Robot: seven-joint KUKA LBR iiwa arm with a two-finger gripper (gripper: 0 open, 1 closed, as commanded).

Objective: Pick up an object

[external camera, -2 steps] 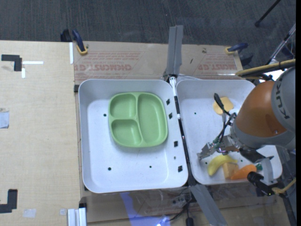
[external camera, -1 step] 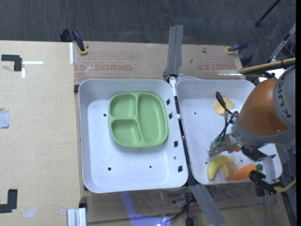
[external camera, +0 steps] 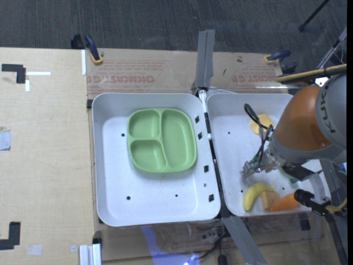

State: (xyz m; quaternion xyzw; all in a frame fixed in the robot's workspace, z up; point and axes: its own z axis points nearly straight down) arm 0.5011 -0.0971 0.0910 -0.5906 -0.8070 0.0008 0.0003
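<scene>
- Camera view, 12 o'clock taken as the far edge of the bench. You had the arm reaching in from 3 o'clock, with the gripper (external camera: 253, 169) low over the right bin (external camera: 231, 139), in its near half.
- Gripper state: you could not tell from this slant whether it was spread or pressed together. Nothing showed clamped in it.
- Step in hand, by my reading: the approach or descent onto a target, with no pick made yet.
- Likely target: the banana (external camera: 254, 195), on the bin floor just beside the gripper at its 6 o'clock, in the near part of the right bin.
- Banana attitude: it lay flat and curved. One tip pointed to about 7 o'clock, the other to about 3 o'clock, and the bend bulged toward 10 o'clock. You could not tell which tip was the stem.
- Neighbours: a tan block (external camera: 268, 201) touched the banana's 3 o'clock tip, with an orange carrot-like piece (external camera: 285, 202) beyond it.
- Farther off, a pale yellow piece (external camera: 260, 123) and a thin black utensil (external camera: 252, 115) sat at the bin's 12 o'clock side.
- The left bin (external camera: 97, 148) held a green divided plate (external camera: 162, 141), well apart from the work.
- Next move, as judged: you needed to shift toward 6 o'clock, set the jaws across the banana's short axis near mid-length, and keep clear of the tan block.
</scene>
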